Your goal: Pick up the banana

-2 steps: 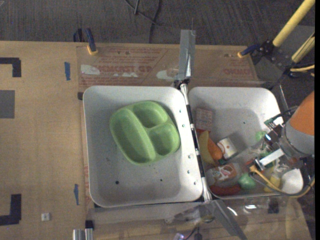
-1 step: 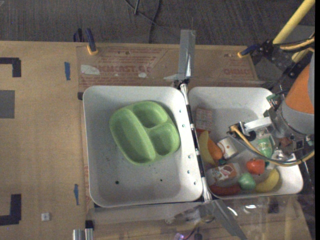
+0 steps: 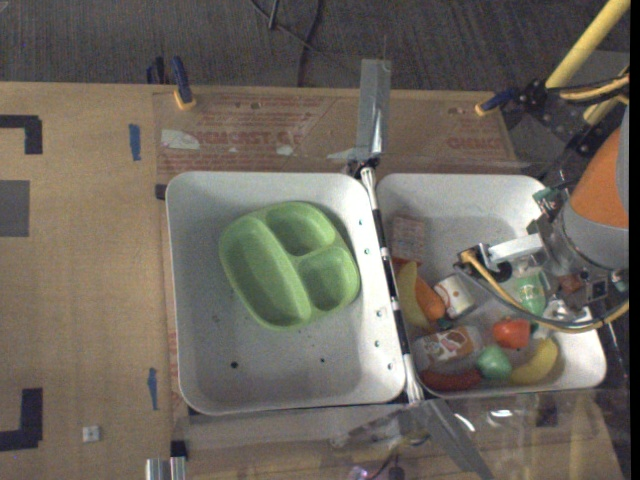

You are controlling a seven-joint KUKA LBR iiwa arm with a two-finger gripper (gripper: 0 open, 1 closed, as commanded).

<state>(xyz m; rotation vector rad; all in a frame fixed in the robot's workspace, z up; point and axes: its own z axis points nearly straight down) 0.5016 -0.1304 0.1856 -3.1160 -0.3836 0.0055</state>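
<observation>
The banana [image 3: 537, 361] is a curved yellow piece lying near the front right corner of the right bin [image 3: 452, 190]. My gripper [image 3: 543, 293] hangs over the right side of that bin, a short way behind the banana and apart from it. The wrist hides its tips, and a pale green item [image 3: 530, 290] shows just beneath it. Nothing can be seen held.
Beside the banana lie a red-orange round fruit [image 3: 511, 333], a green piece [image 3: 493, 365], a red sausage [image 3: 452, 379], a labelled jar [image 3: 447, 345], a small white carton [image 3: 455, 293] and an orange carrot [image 3: 428, 299] on a yellow piece [image 3: 407, 303]. The left bin [image 3: 190, 298] holds a green divided plate [image 3: 290, 265].
</observation>
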